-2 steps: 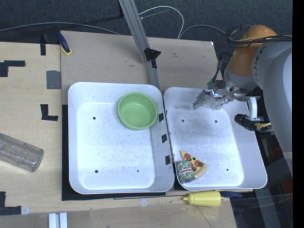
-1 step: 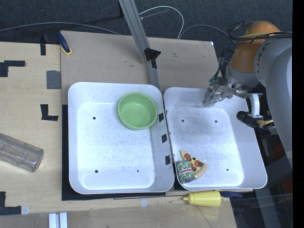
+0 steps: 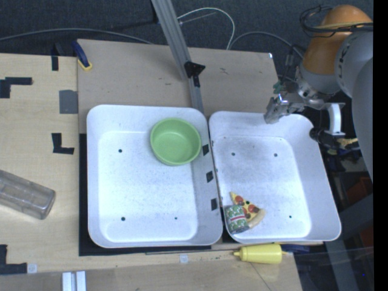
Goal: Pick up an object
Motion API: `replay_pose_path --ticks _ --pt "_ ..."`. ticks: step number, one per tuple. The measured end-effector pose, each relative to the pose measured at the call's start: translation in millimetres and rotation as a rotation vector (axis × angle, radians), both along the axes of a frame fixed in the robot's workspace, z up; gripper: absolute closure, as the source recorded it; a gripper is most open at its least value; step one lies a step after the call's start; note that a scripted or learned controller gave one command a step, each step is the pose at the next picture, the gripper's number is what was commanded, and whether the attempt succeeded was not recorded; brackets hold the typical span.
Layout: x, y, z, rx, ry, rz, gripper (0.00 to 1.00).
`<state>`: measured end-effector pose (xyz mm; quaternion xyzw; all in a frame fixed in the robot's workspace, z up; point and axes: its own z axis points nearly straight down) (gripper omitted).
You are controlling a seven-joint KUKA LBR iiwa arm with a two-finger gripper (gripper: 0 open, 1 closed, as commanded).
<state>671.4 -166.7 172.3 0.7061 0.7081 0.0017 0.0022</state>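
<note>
Below me, the bench is a pale wooden board, with dark carpet behind it and a few black tape marks on its left part. Two white bins sit side by side on a black mat. The left bin holds a green bowl, upright, near its far right corner. The right bin holds a pizza slice toy, lying flat at the near left corner, close to the wall between the bins.

The arm comes in from the right, and the gripper hangs over the far edge of the right bin, well apart from the pizza slice. Nothing is between its fingers; if the jaws are apart or together, I cannot tell.

A yellow bottle lies on its side just in front of the right bin. A clear plastic container lies on the bench at the left. A grey metal pole crosses the far side, and thin cables lie on the carpet.
</note>
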Motion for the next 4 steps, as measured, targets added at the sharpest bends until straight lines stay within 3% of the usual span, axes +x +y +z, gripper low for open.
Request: replay_pose_path --ticks 1,2,4 --pt "5.6 1.2 63.9 -0.001 -0.001 -0.001 1.0" --pt "6.4 1.6 89.8 0.0 0.003 -0.001 1.0" --pt "-4.2 108.2 64.8 0.002 0.009 0.003 1.0"
